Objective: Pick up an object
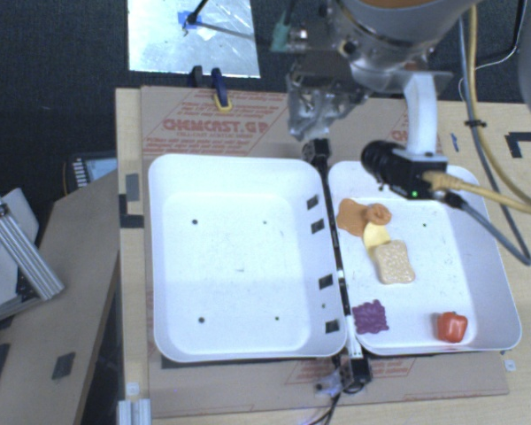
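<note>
Camera view: gripper [314,131] above bins' far edge, jaw state unclear; orange pastry [363,213] lower right, apart.

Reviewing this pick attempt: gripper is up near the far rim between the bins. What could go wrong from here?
1. The gripper hangs over the divider, away from every item; a straight descent would likely strike the rim.
2. The orange piece, yellow piece and cracker lie touching, so a grasp may catch two or push them apart.
3. The red pepper sits near the bin corner, leaving little finger room.
</note>
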Controlling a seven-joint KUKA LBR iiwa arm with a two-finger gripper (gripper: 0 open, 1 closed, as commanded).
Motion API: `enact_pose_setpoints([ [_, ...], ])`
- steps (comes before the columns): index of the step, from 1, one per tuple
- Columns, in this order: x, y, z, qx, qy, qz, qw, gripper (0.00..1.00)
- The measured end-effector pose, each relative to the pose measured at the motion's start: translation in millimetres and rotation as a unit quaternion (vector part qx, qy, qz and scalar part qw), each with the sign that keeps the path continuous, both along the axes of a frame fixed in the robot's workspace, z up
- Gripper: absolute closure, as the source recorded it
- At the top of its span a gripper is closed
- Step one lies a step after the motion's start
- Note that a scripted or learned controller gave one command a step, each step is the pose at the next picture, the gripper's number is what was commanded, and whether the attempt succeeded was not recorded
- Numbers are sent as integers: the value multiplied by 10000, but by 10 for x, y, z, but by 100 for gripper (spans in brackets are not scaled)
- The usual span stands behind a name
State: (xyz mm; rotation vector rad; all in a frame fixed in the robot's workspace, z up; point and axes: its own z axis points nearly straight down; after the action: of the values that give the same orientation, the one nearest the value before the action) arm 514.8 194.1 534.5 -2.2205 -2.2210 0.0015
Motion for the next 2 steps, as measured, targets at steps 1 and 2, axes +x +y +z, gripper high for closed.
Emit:
enact_pose_setpoints([
  [1, 664, 420, 10, 10, -38, 24, 10000, 100],
  [2, 112, -442, 12, -2, -10, -30, 10000, 100],
])
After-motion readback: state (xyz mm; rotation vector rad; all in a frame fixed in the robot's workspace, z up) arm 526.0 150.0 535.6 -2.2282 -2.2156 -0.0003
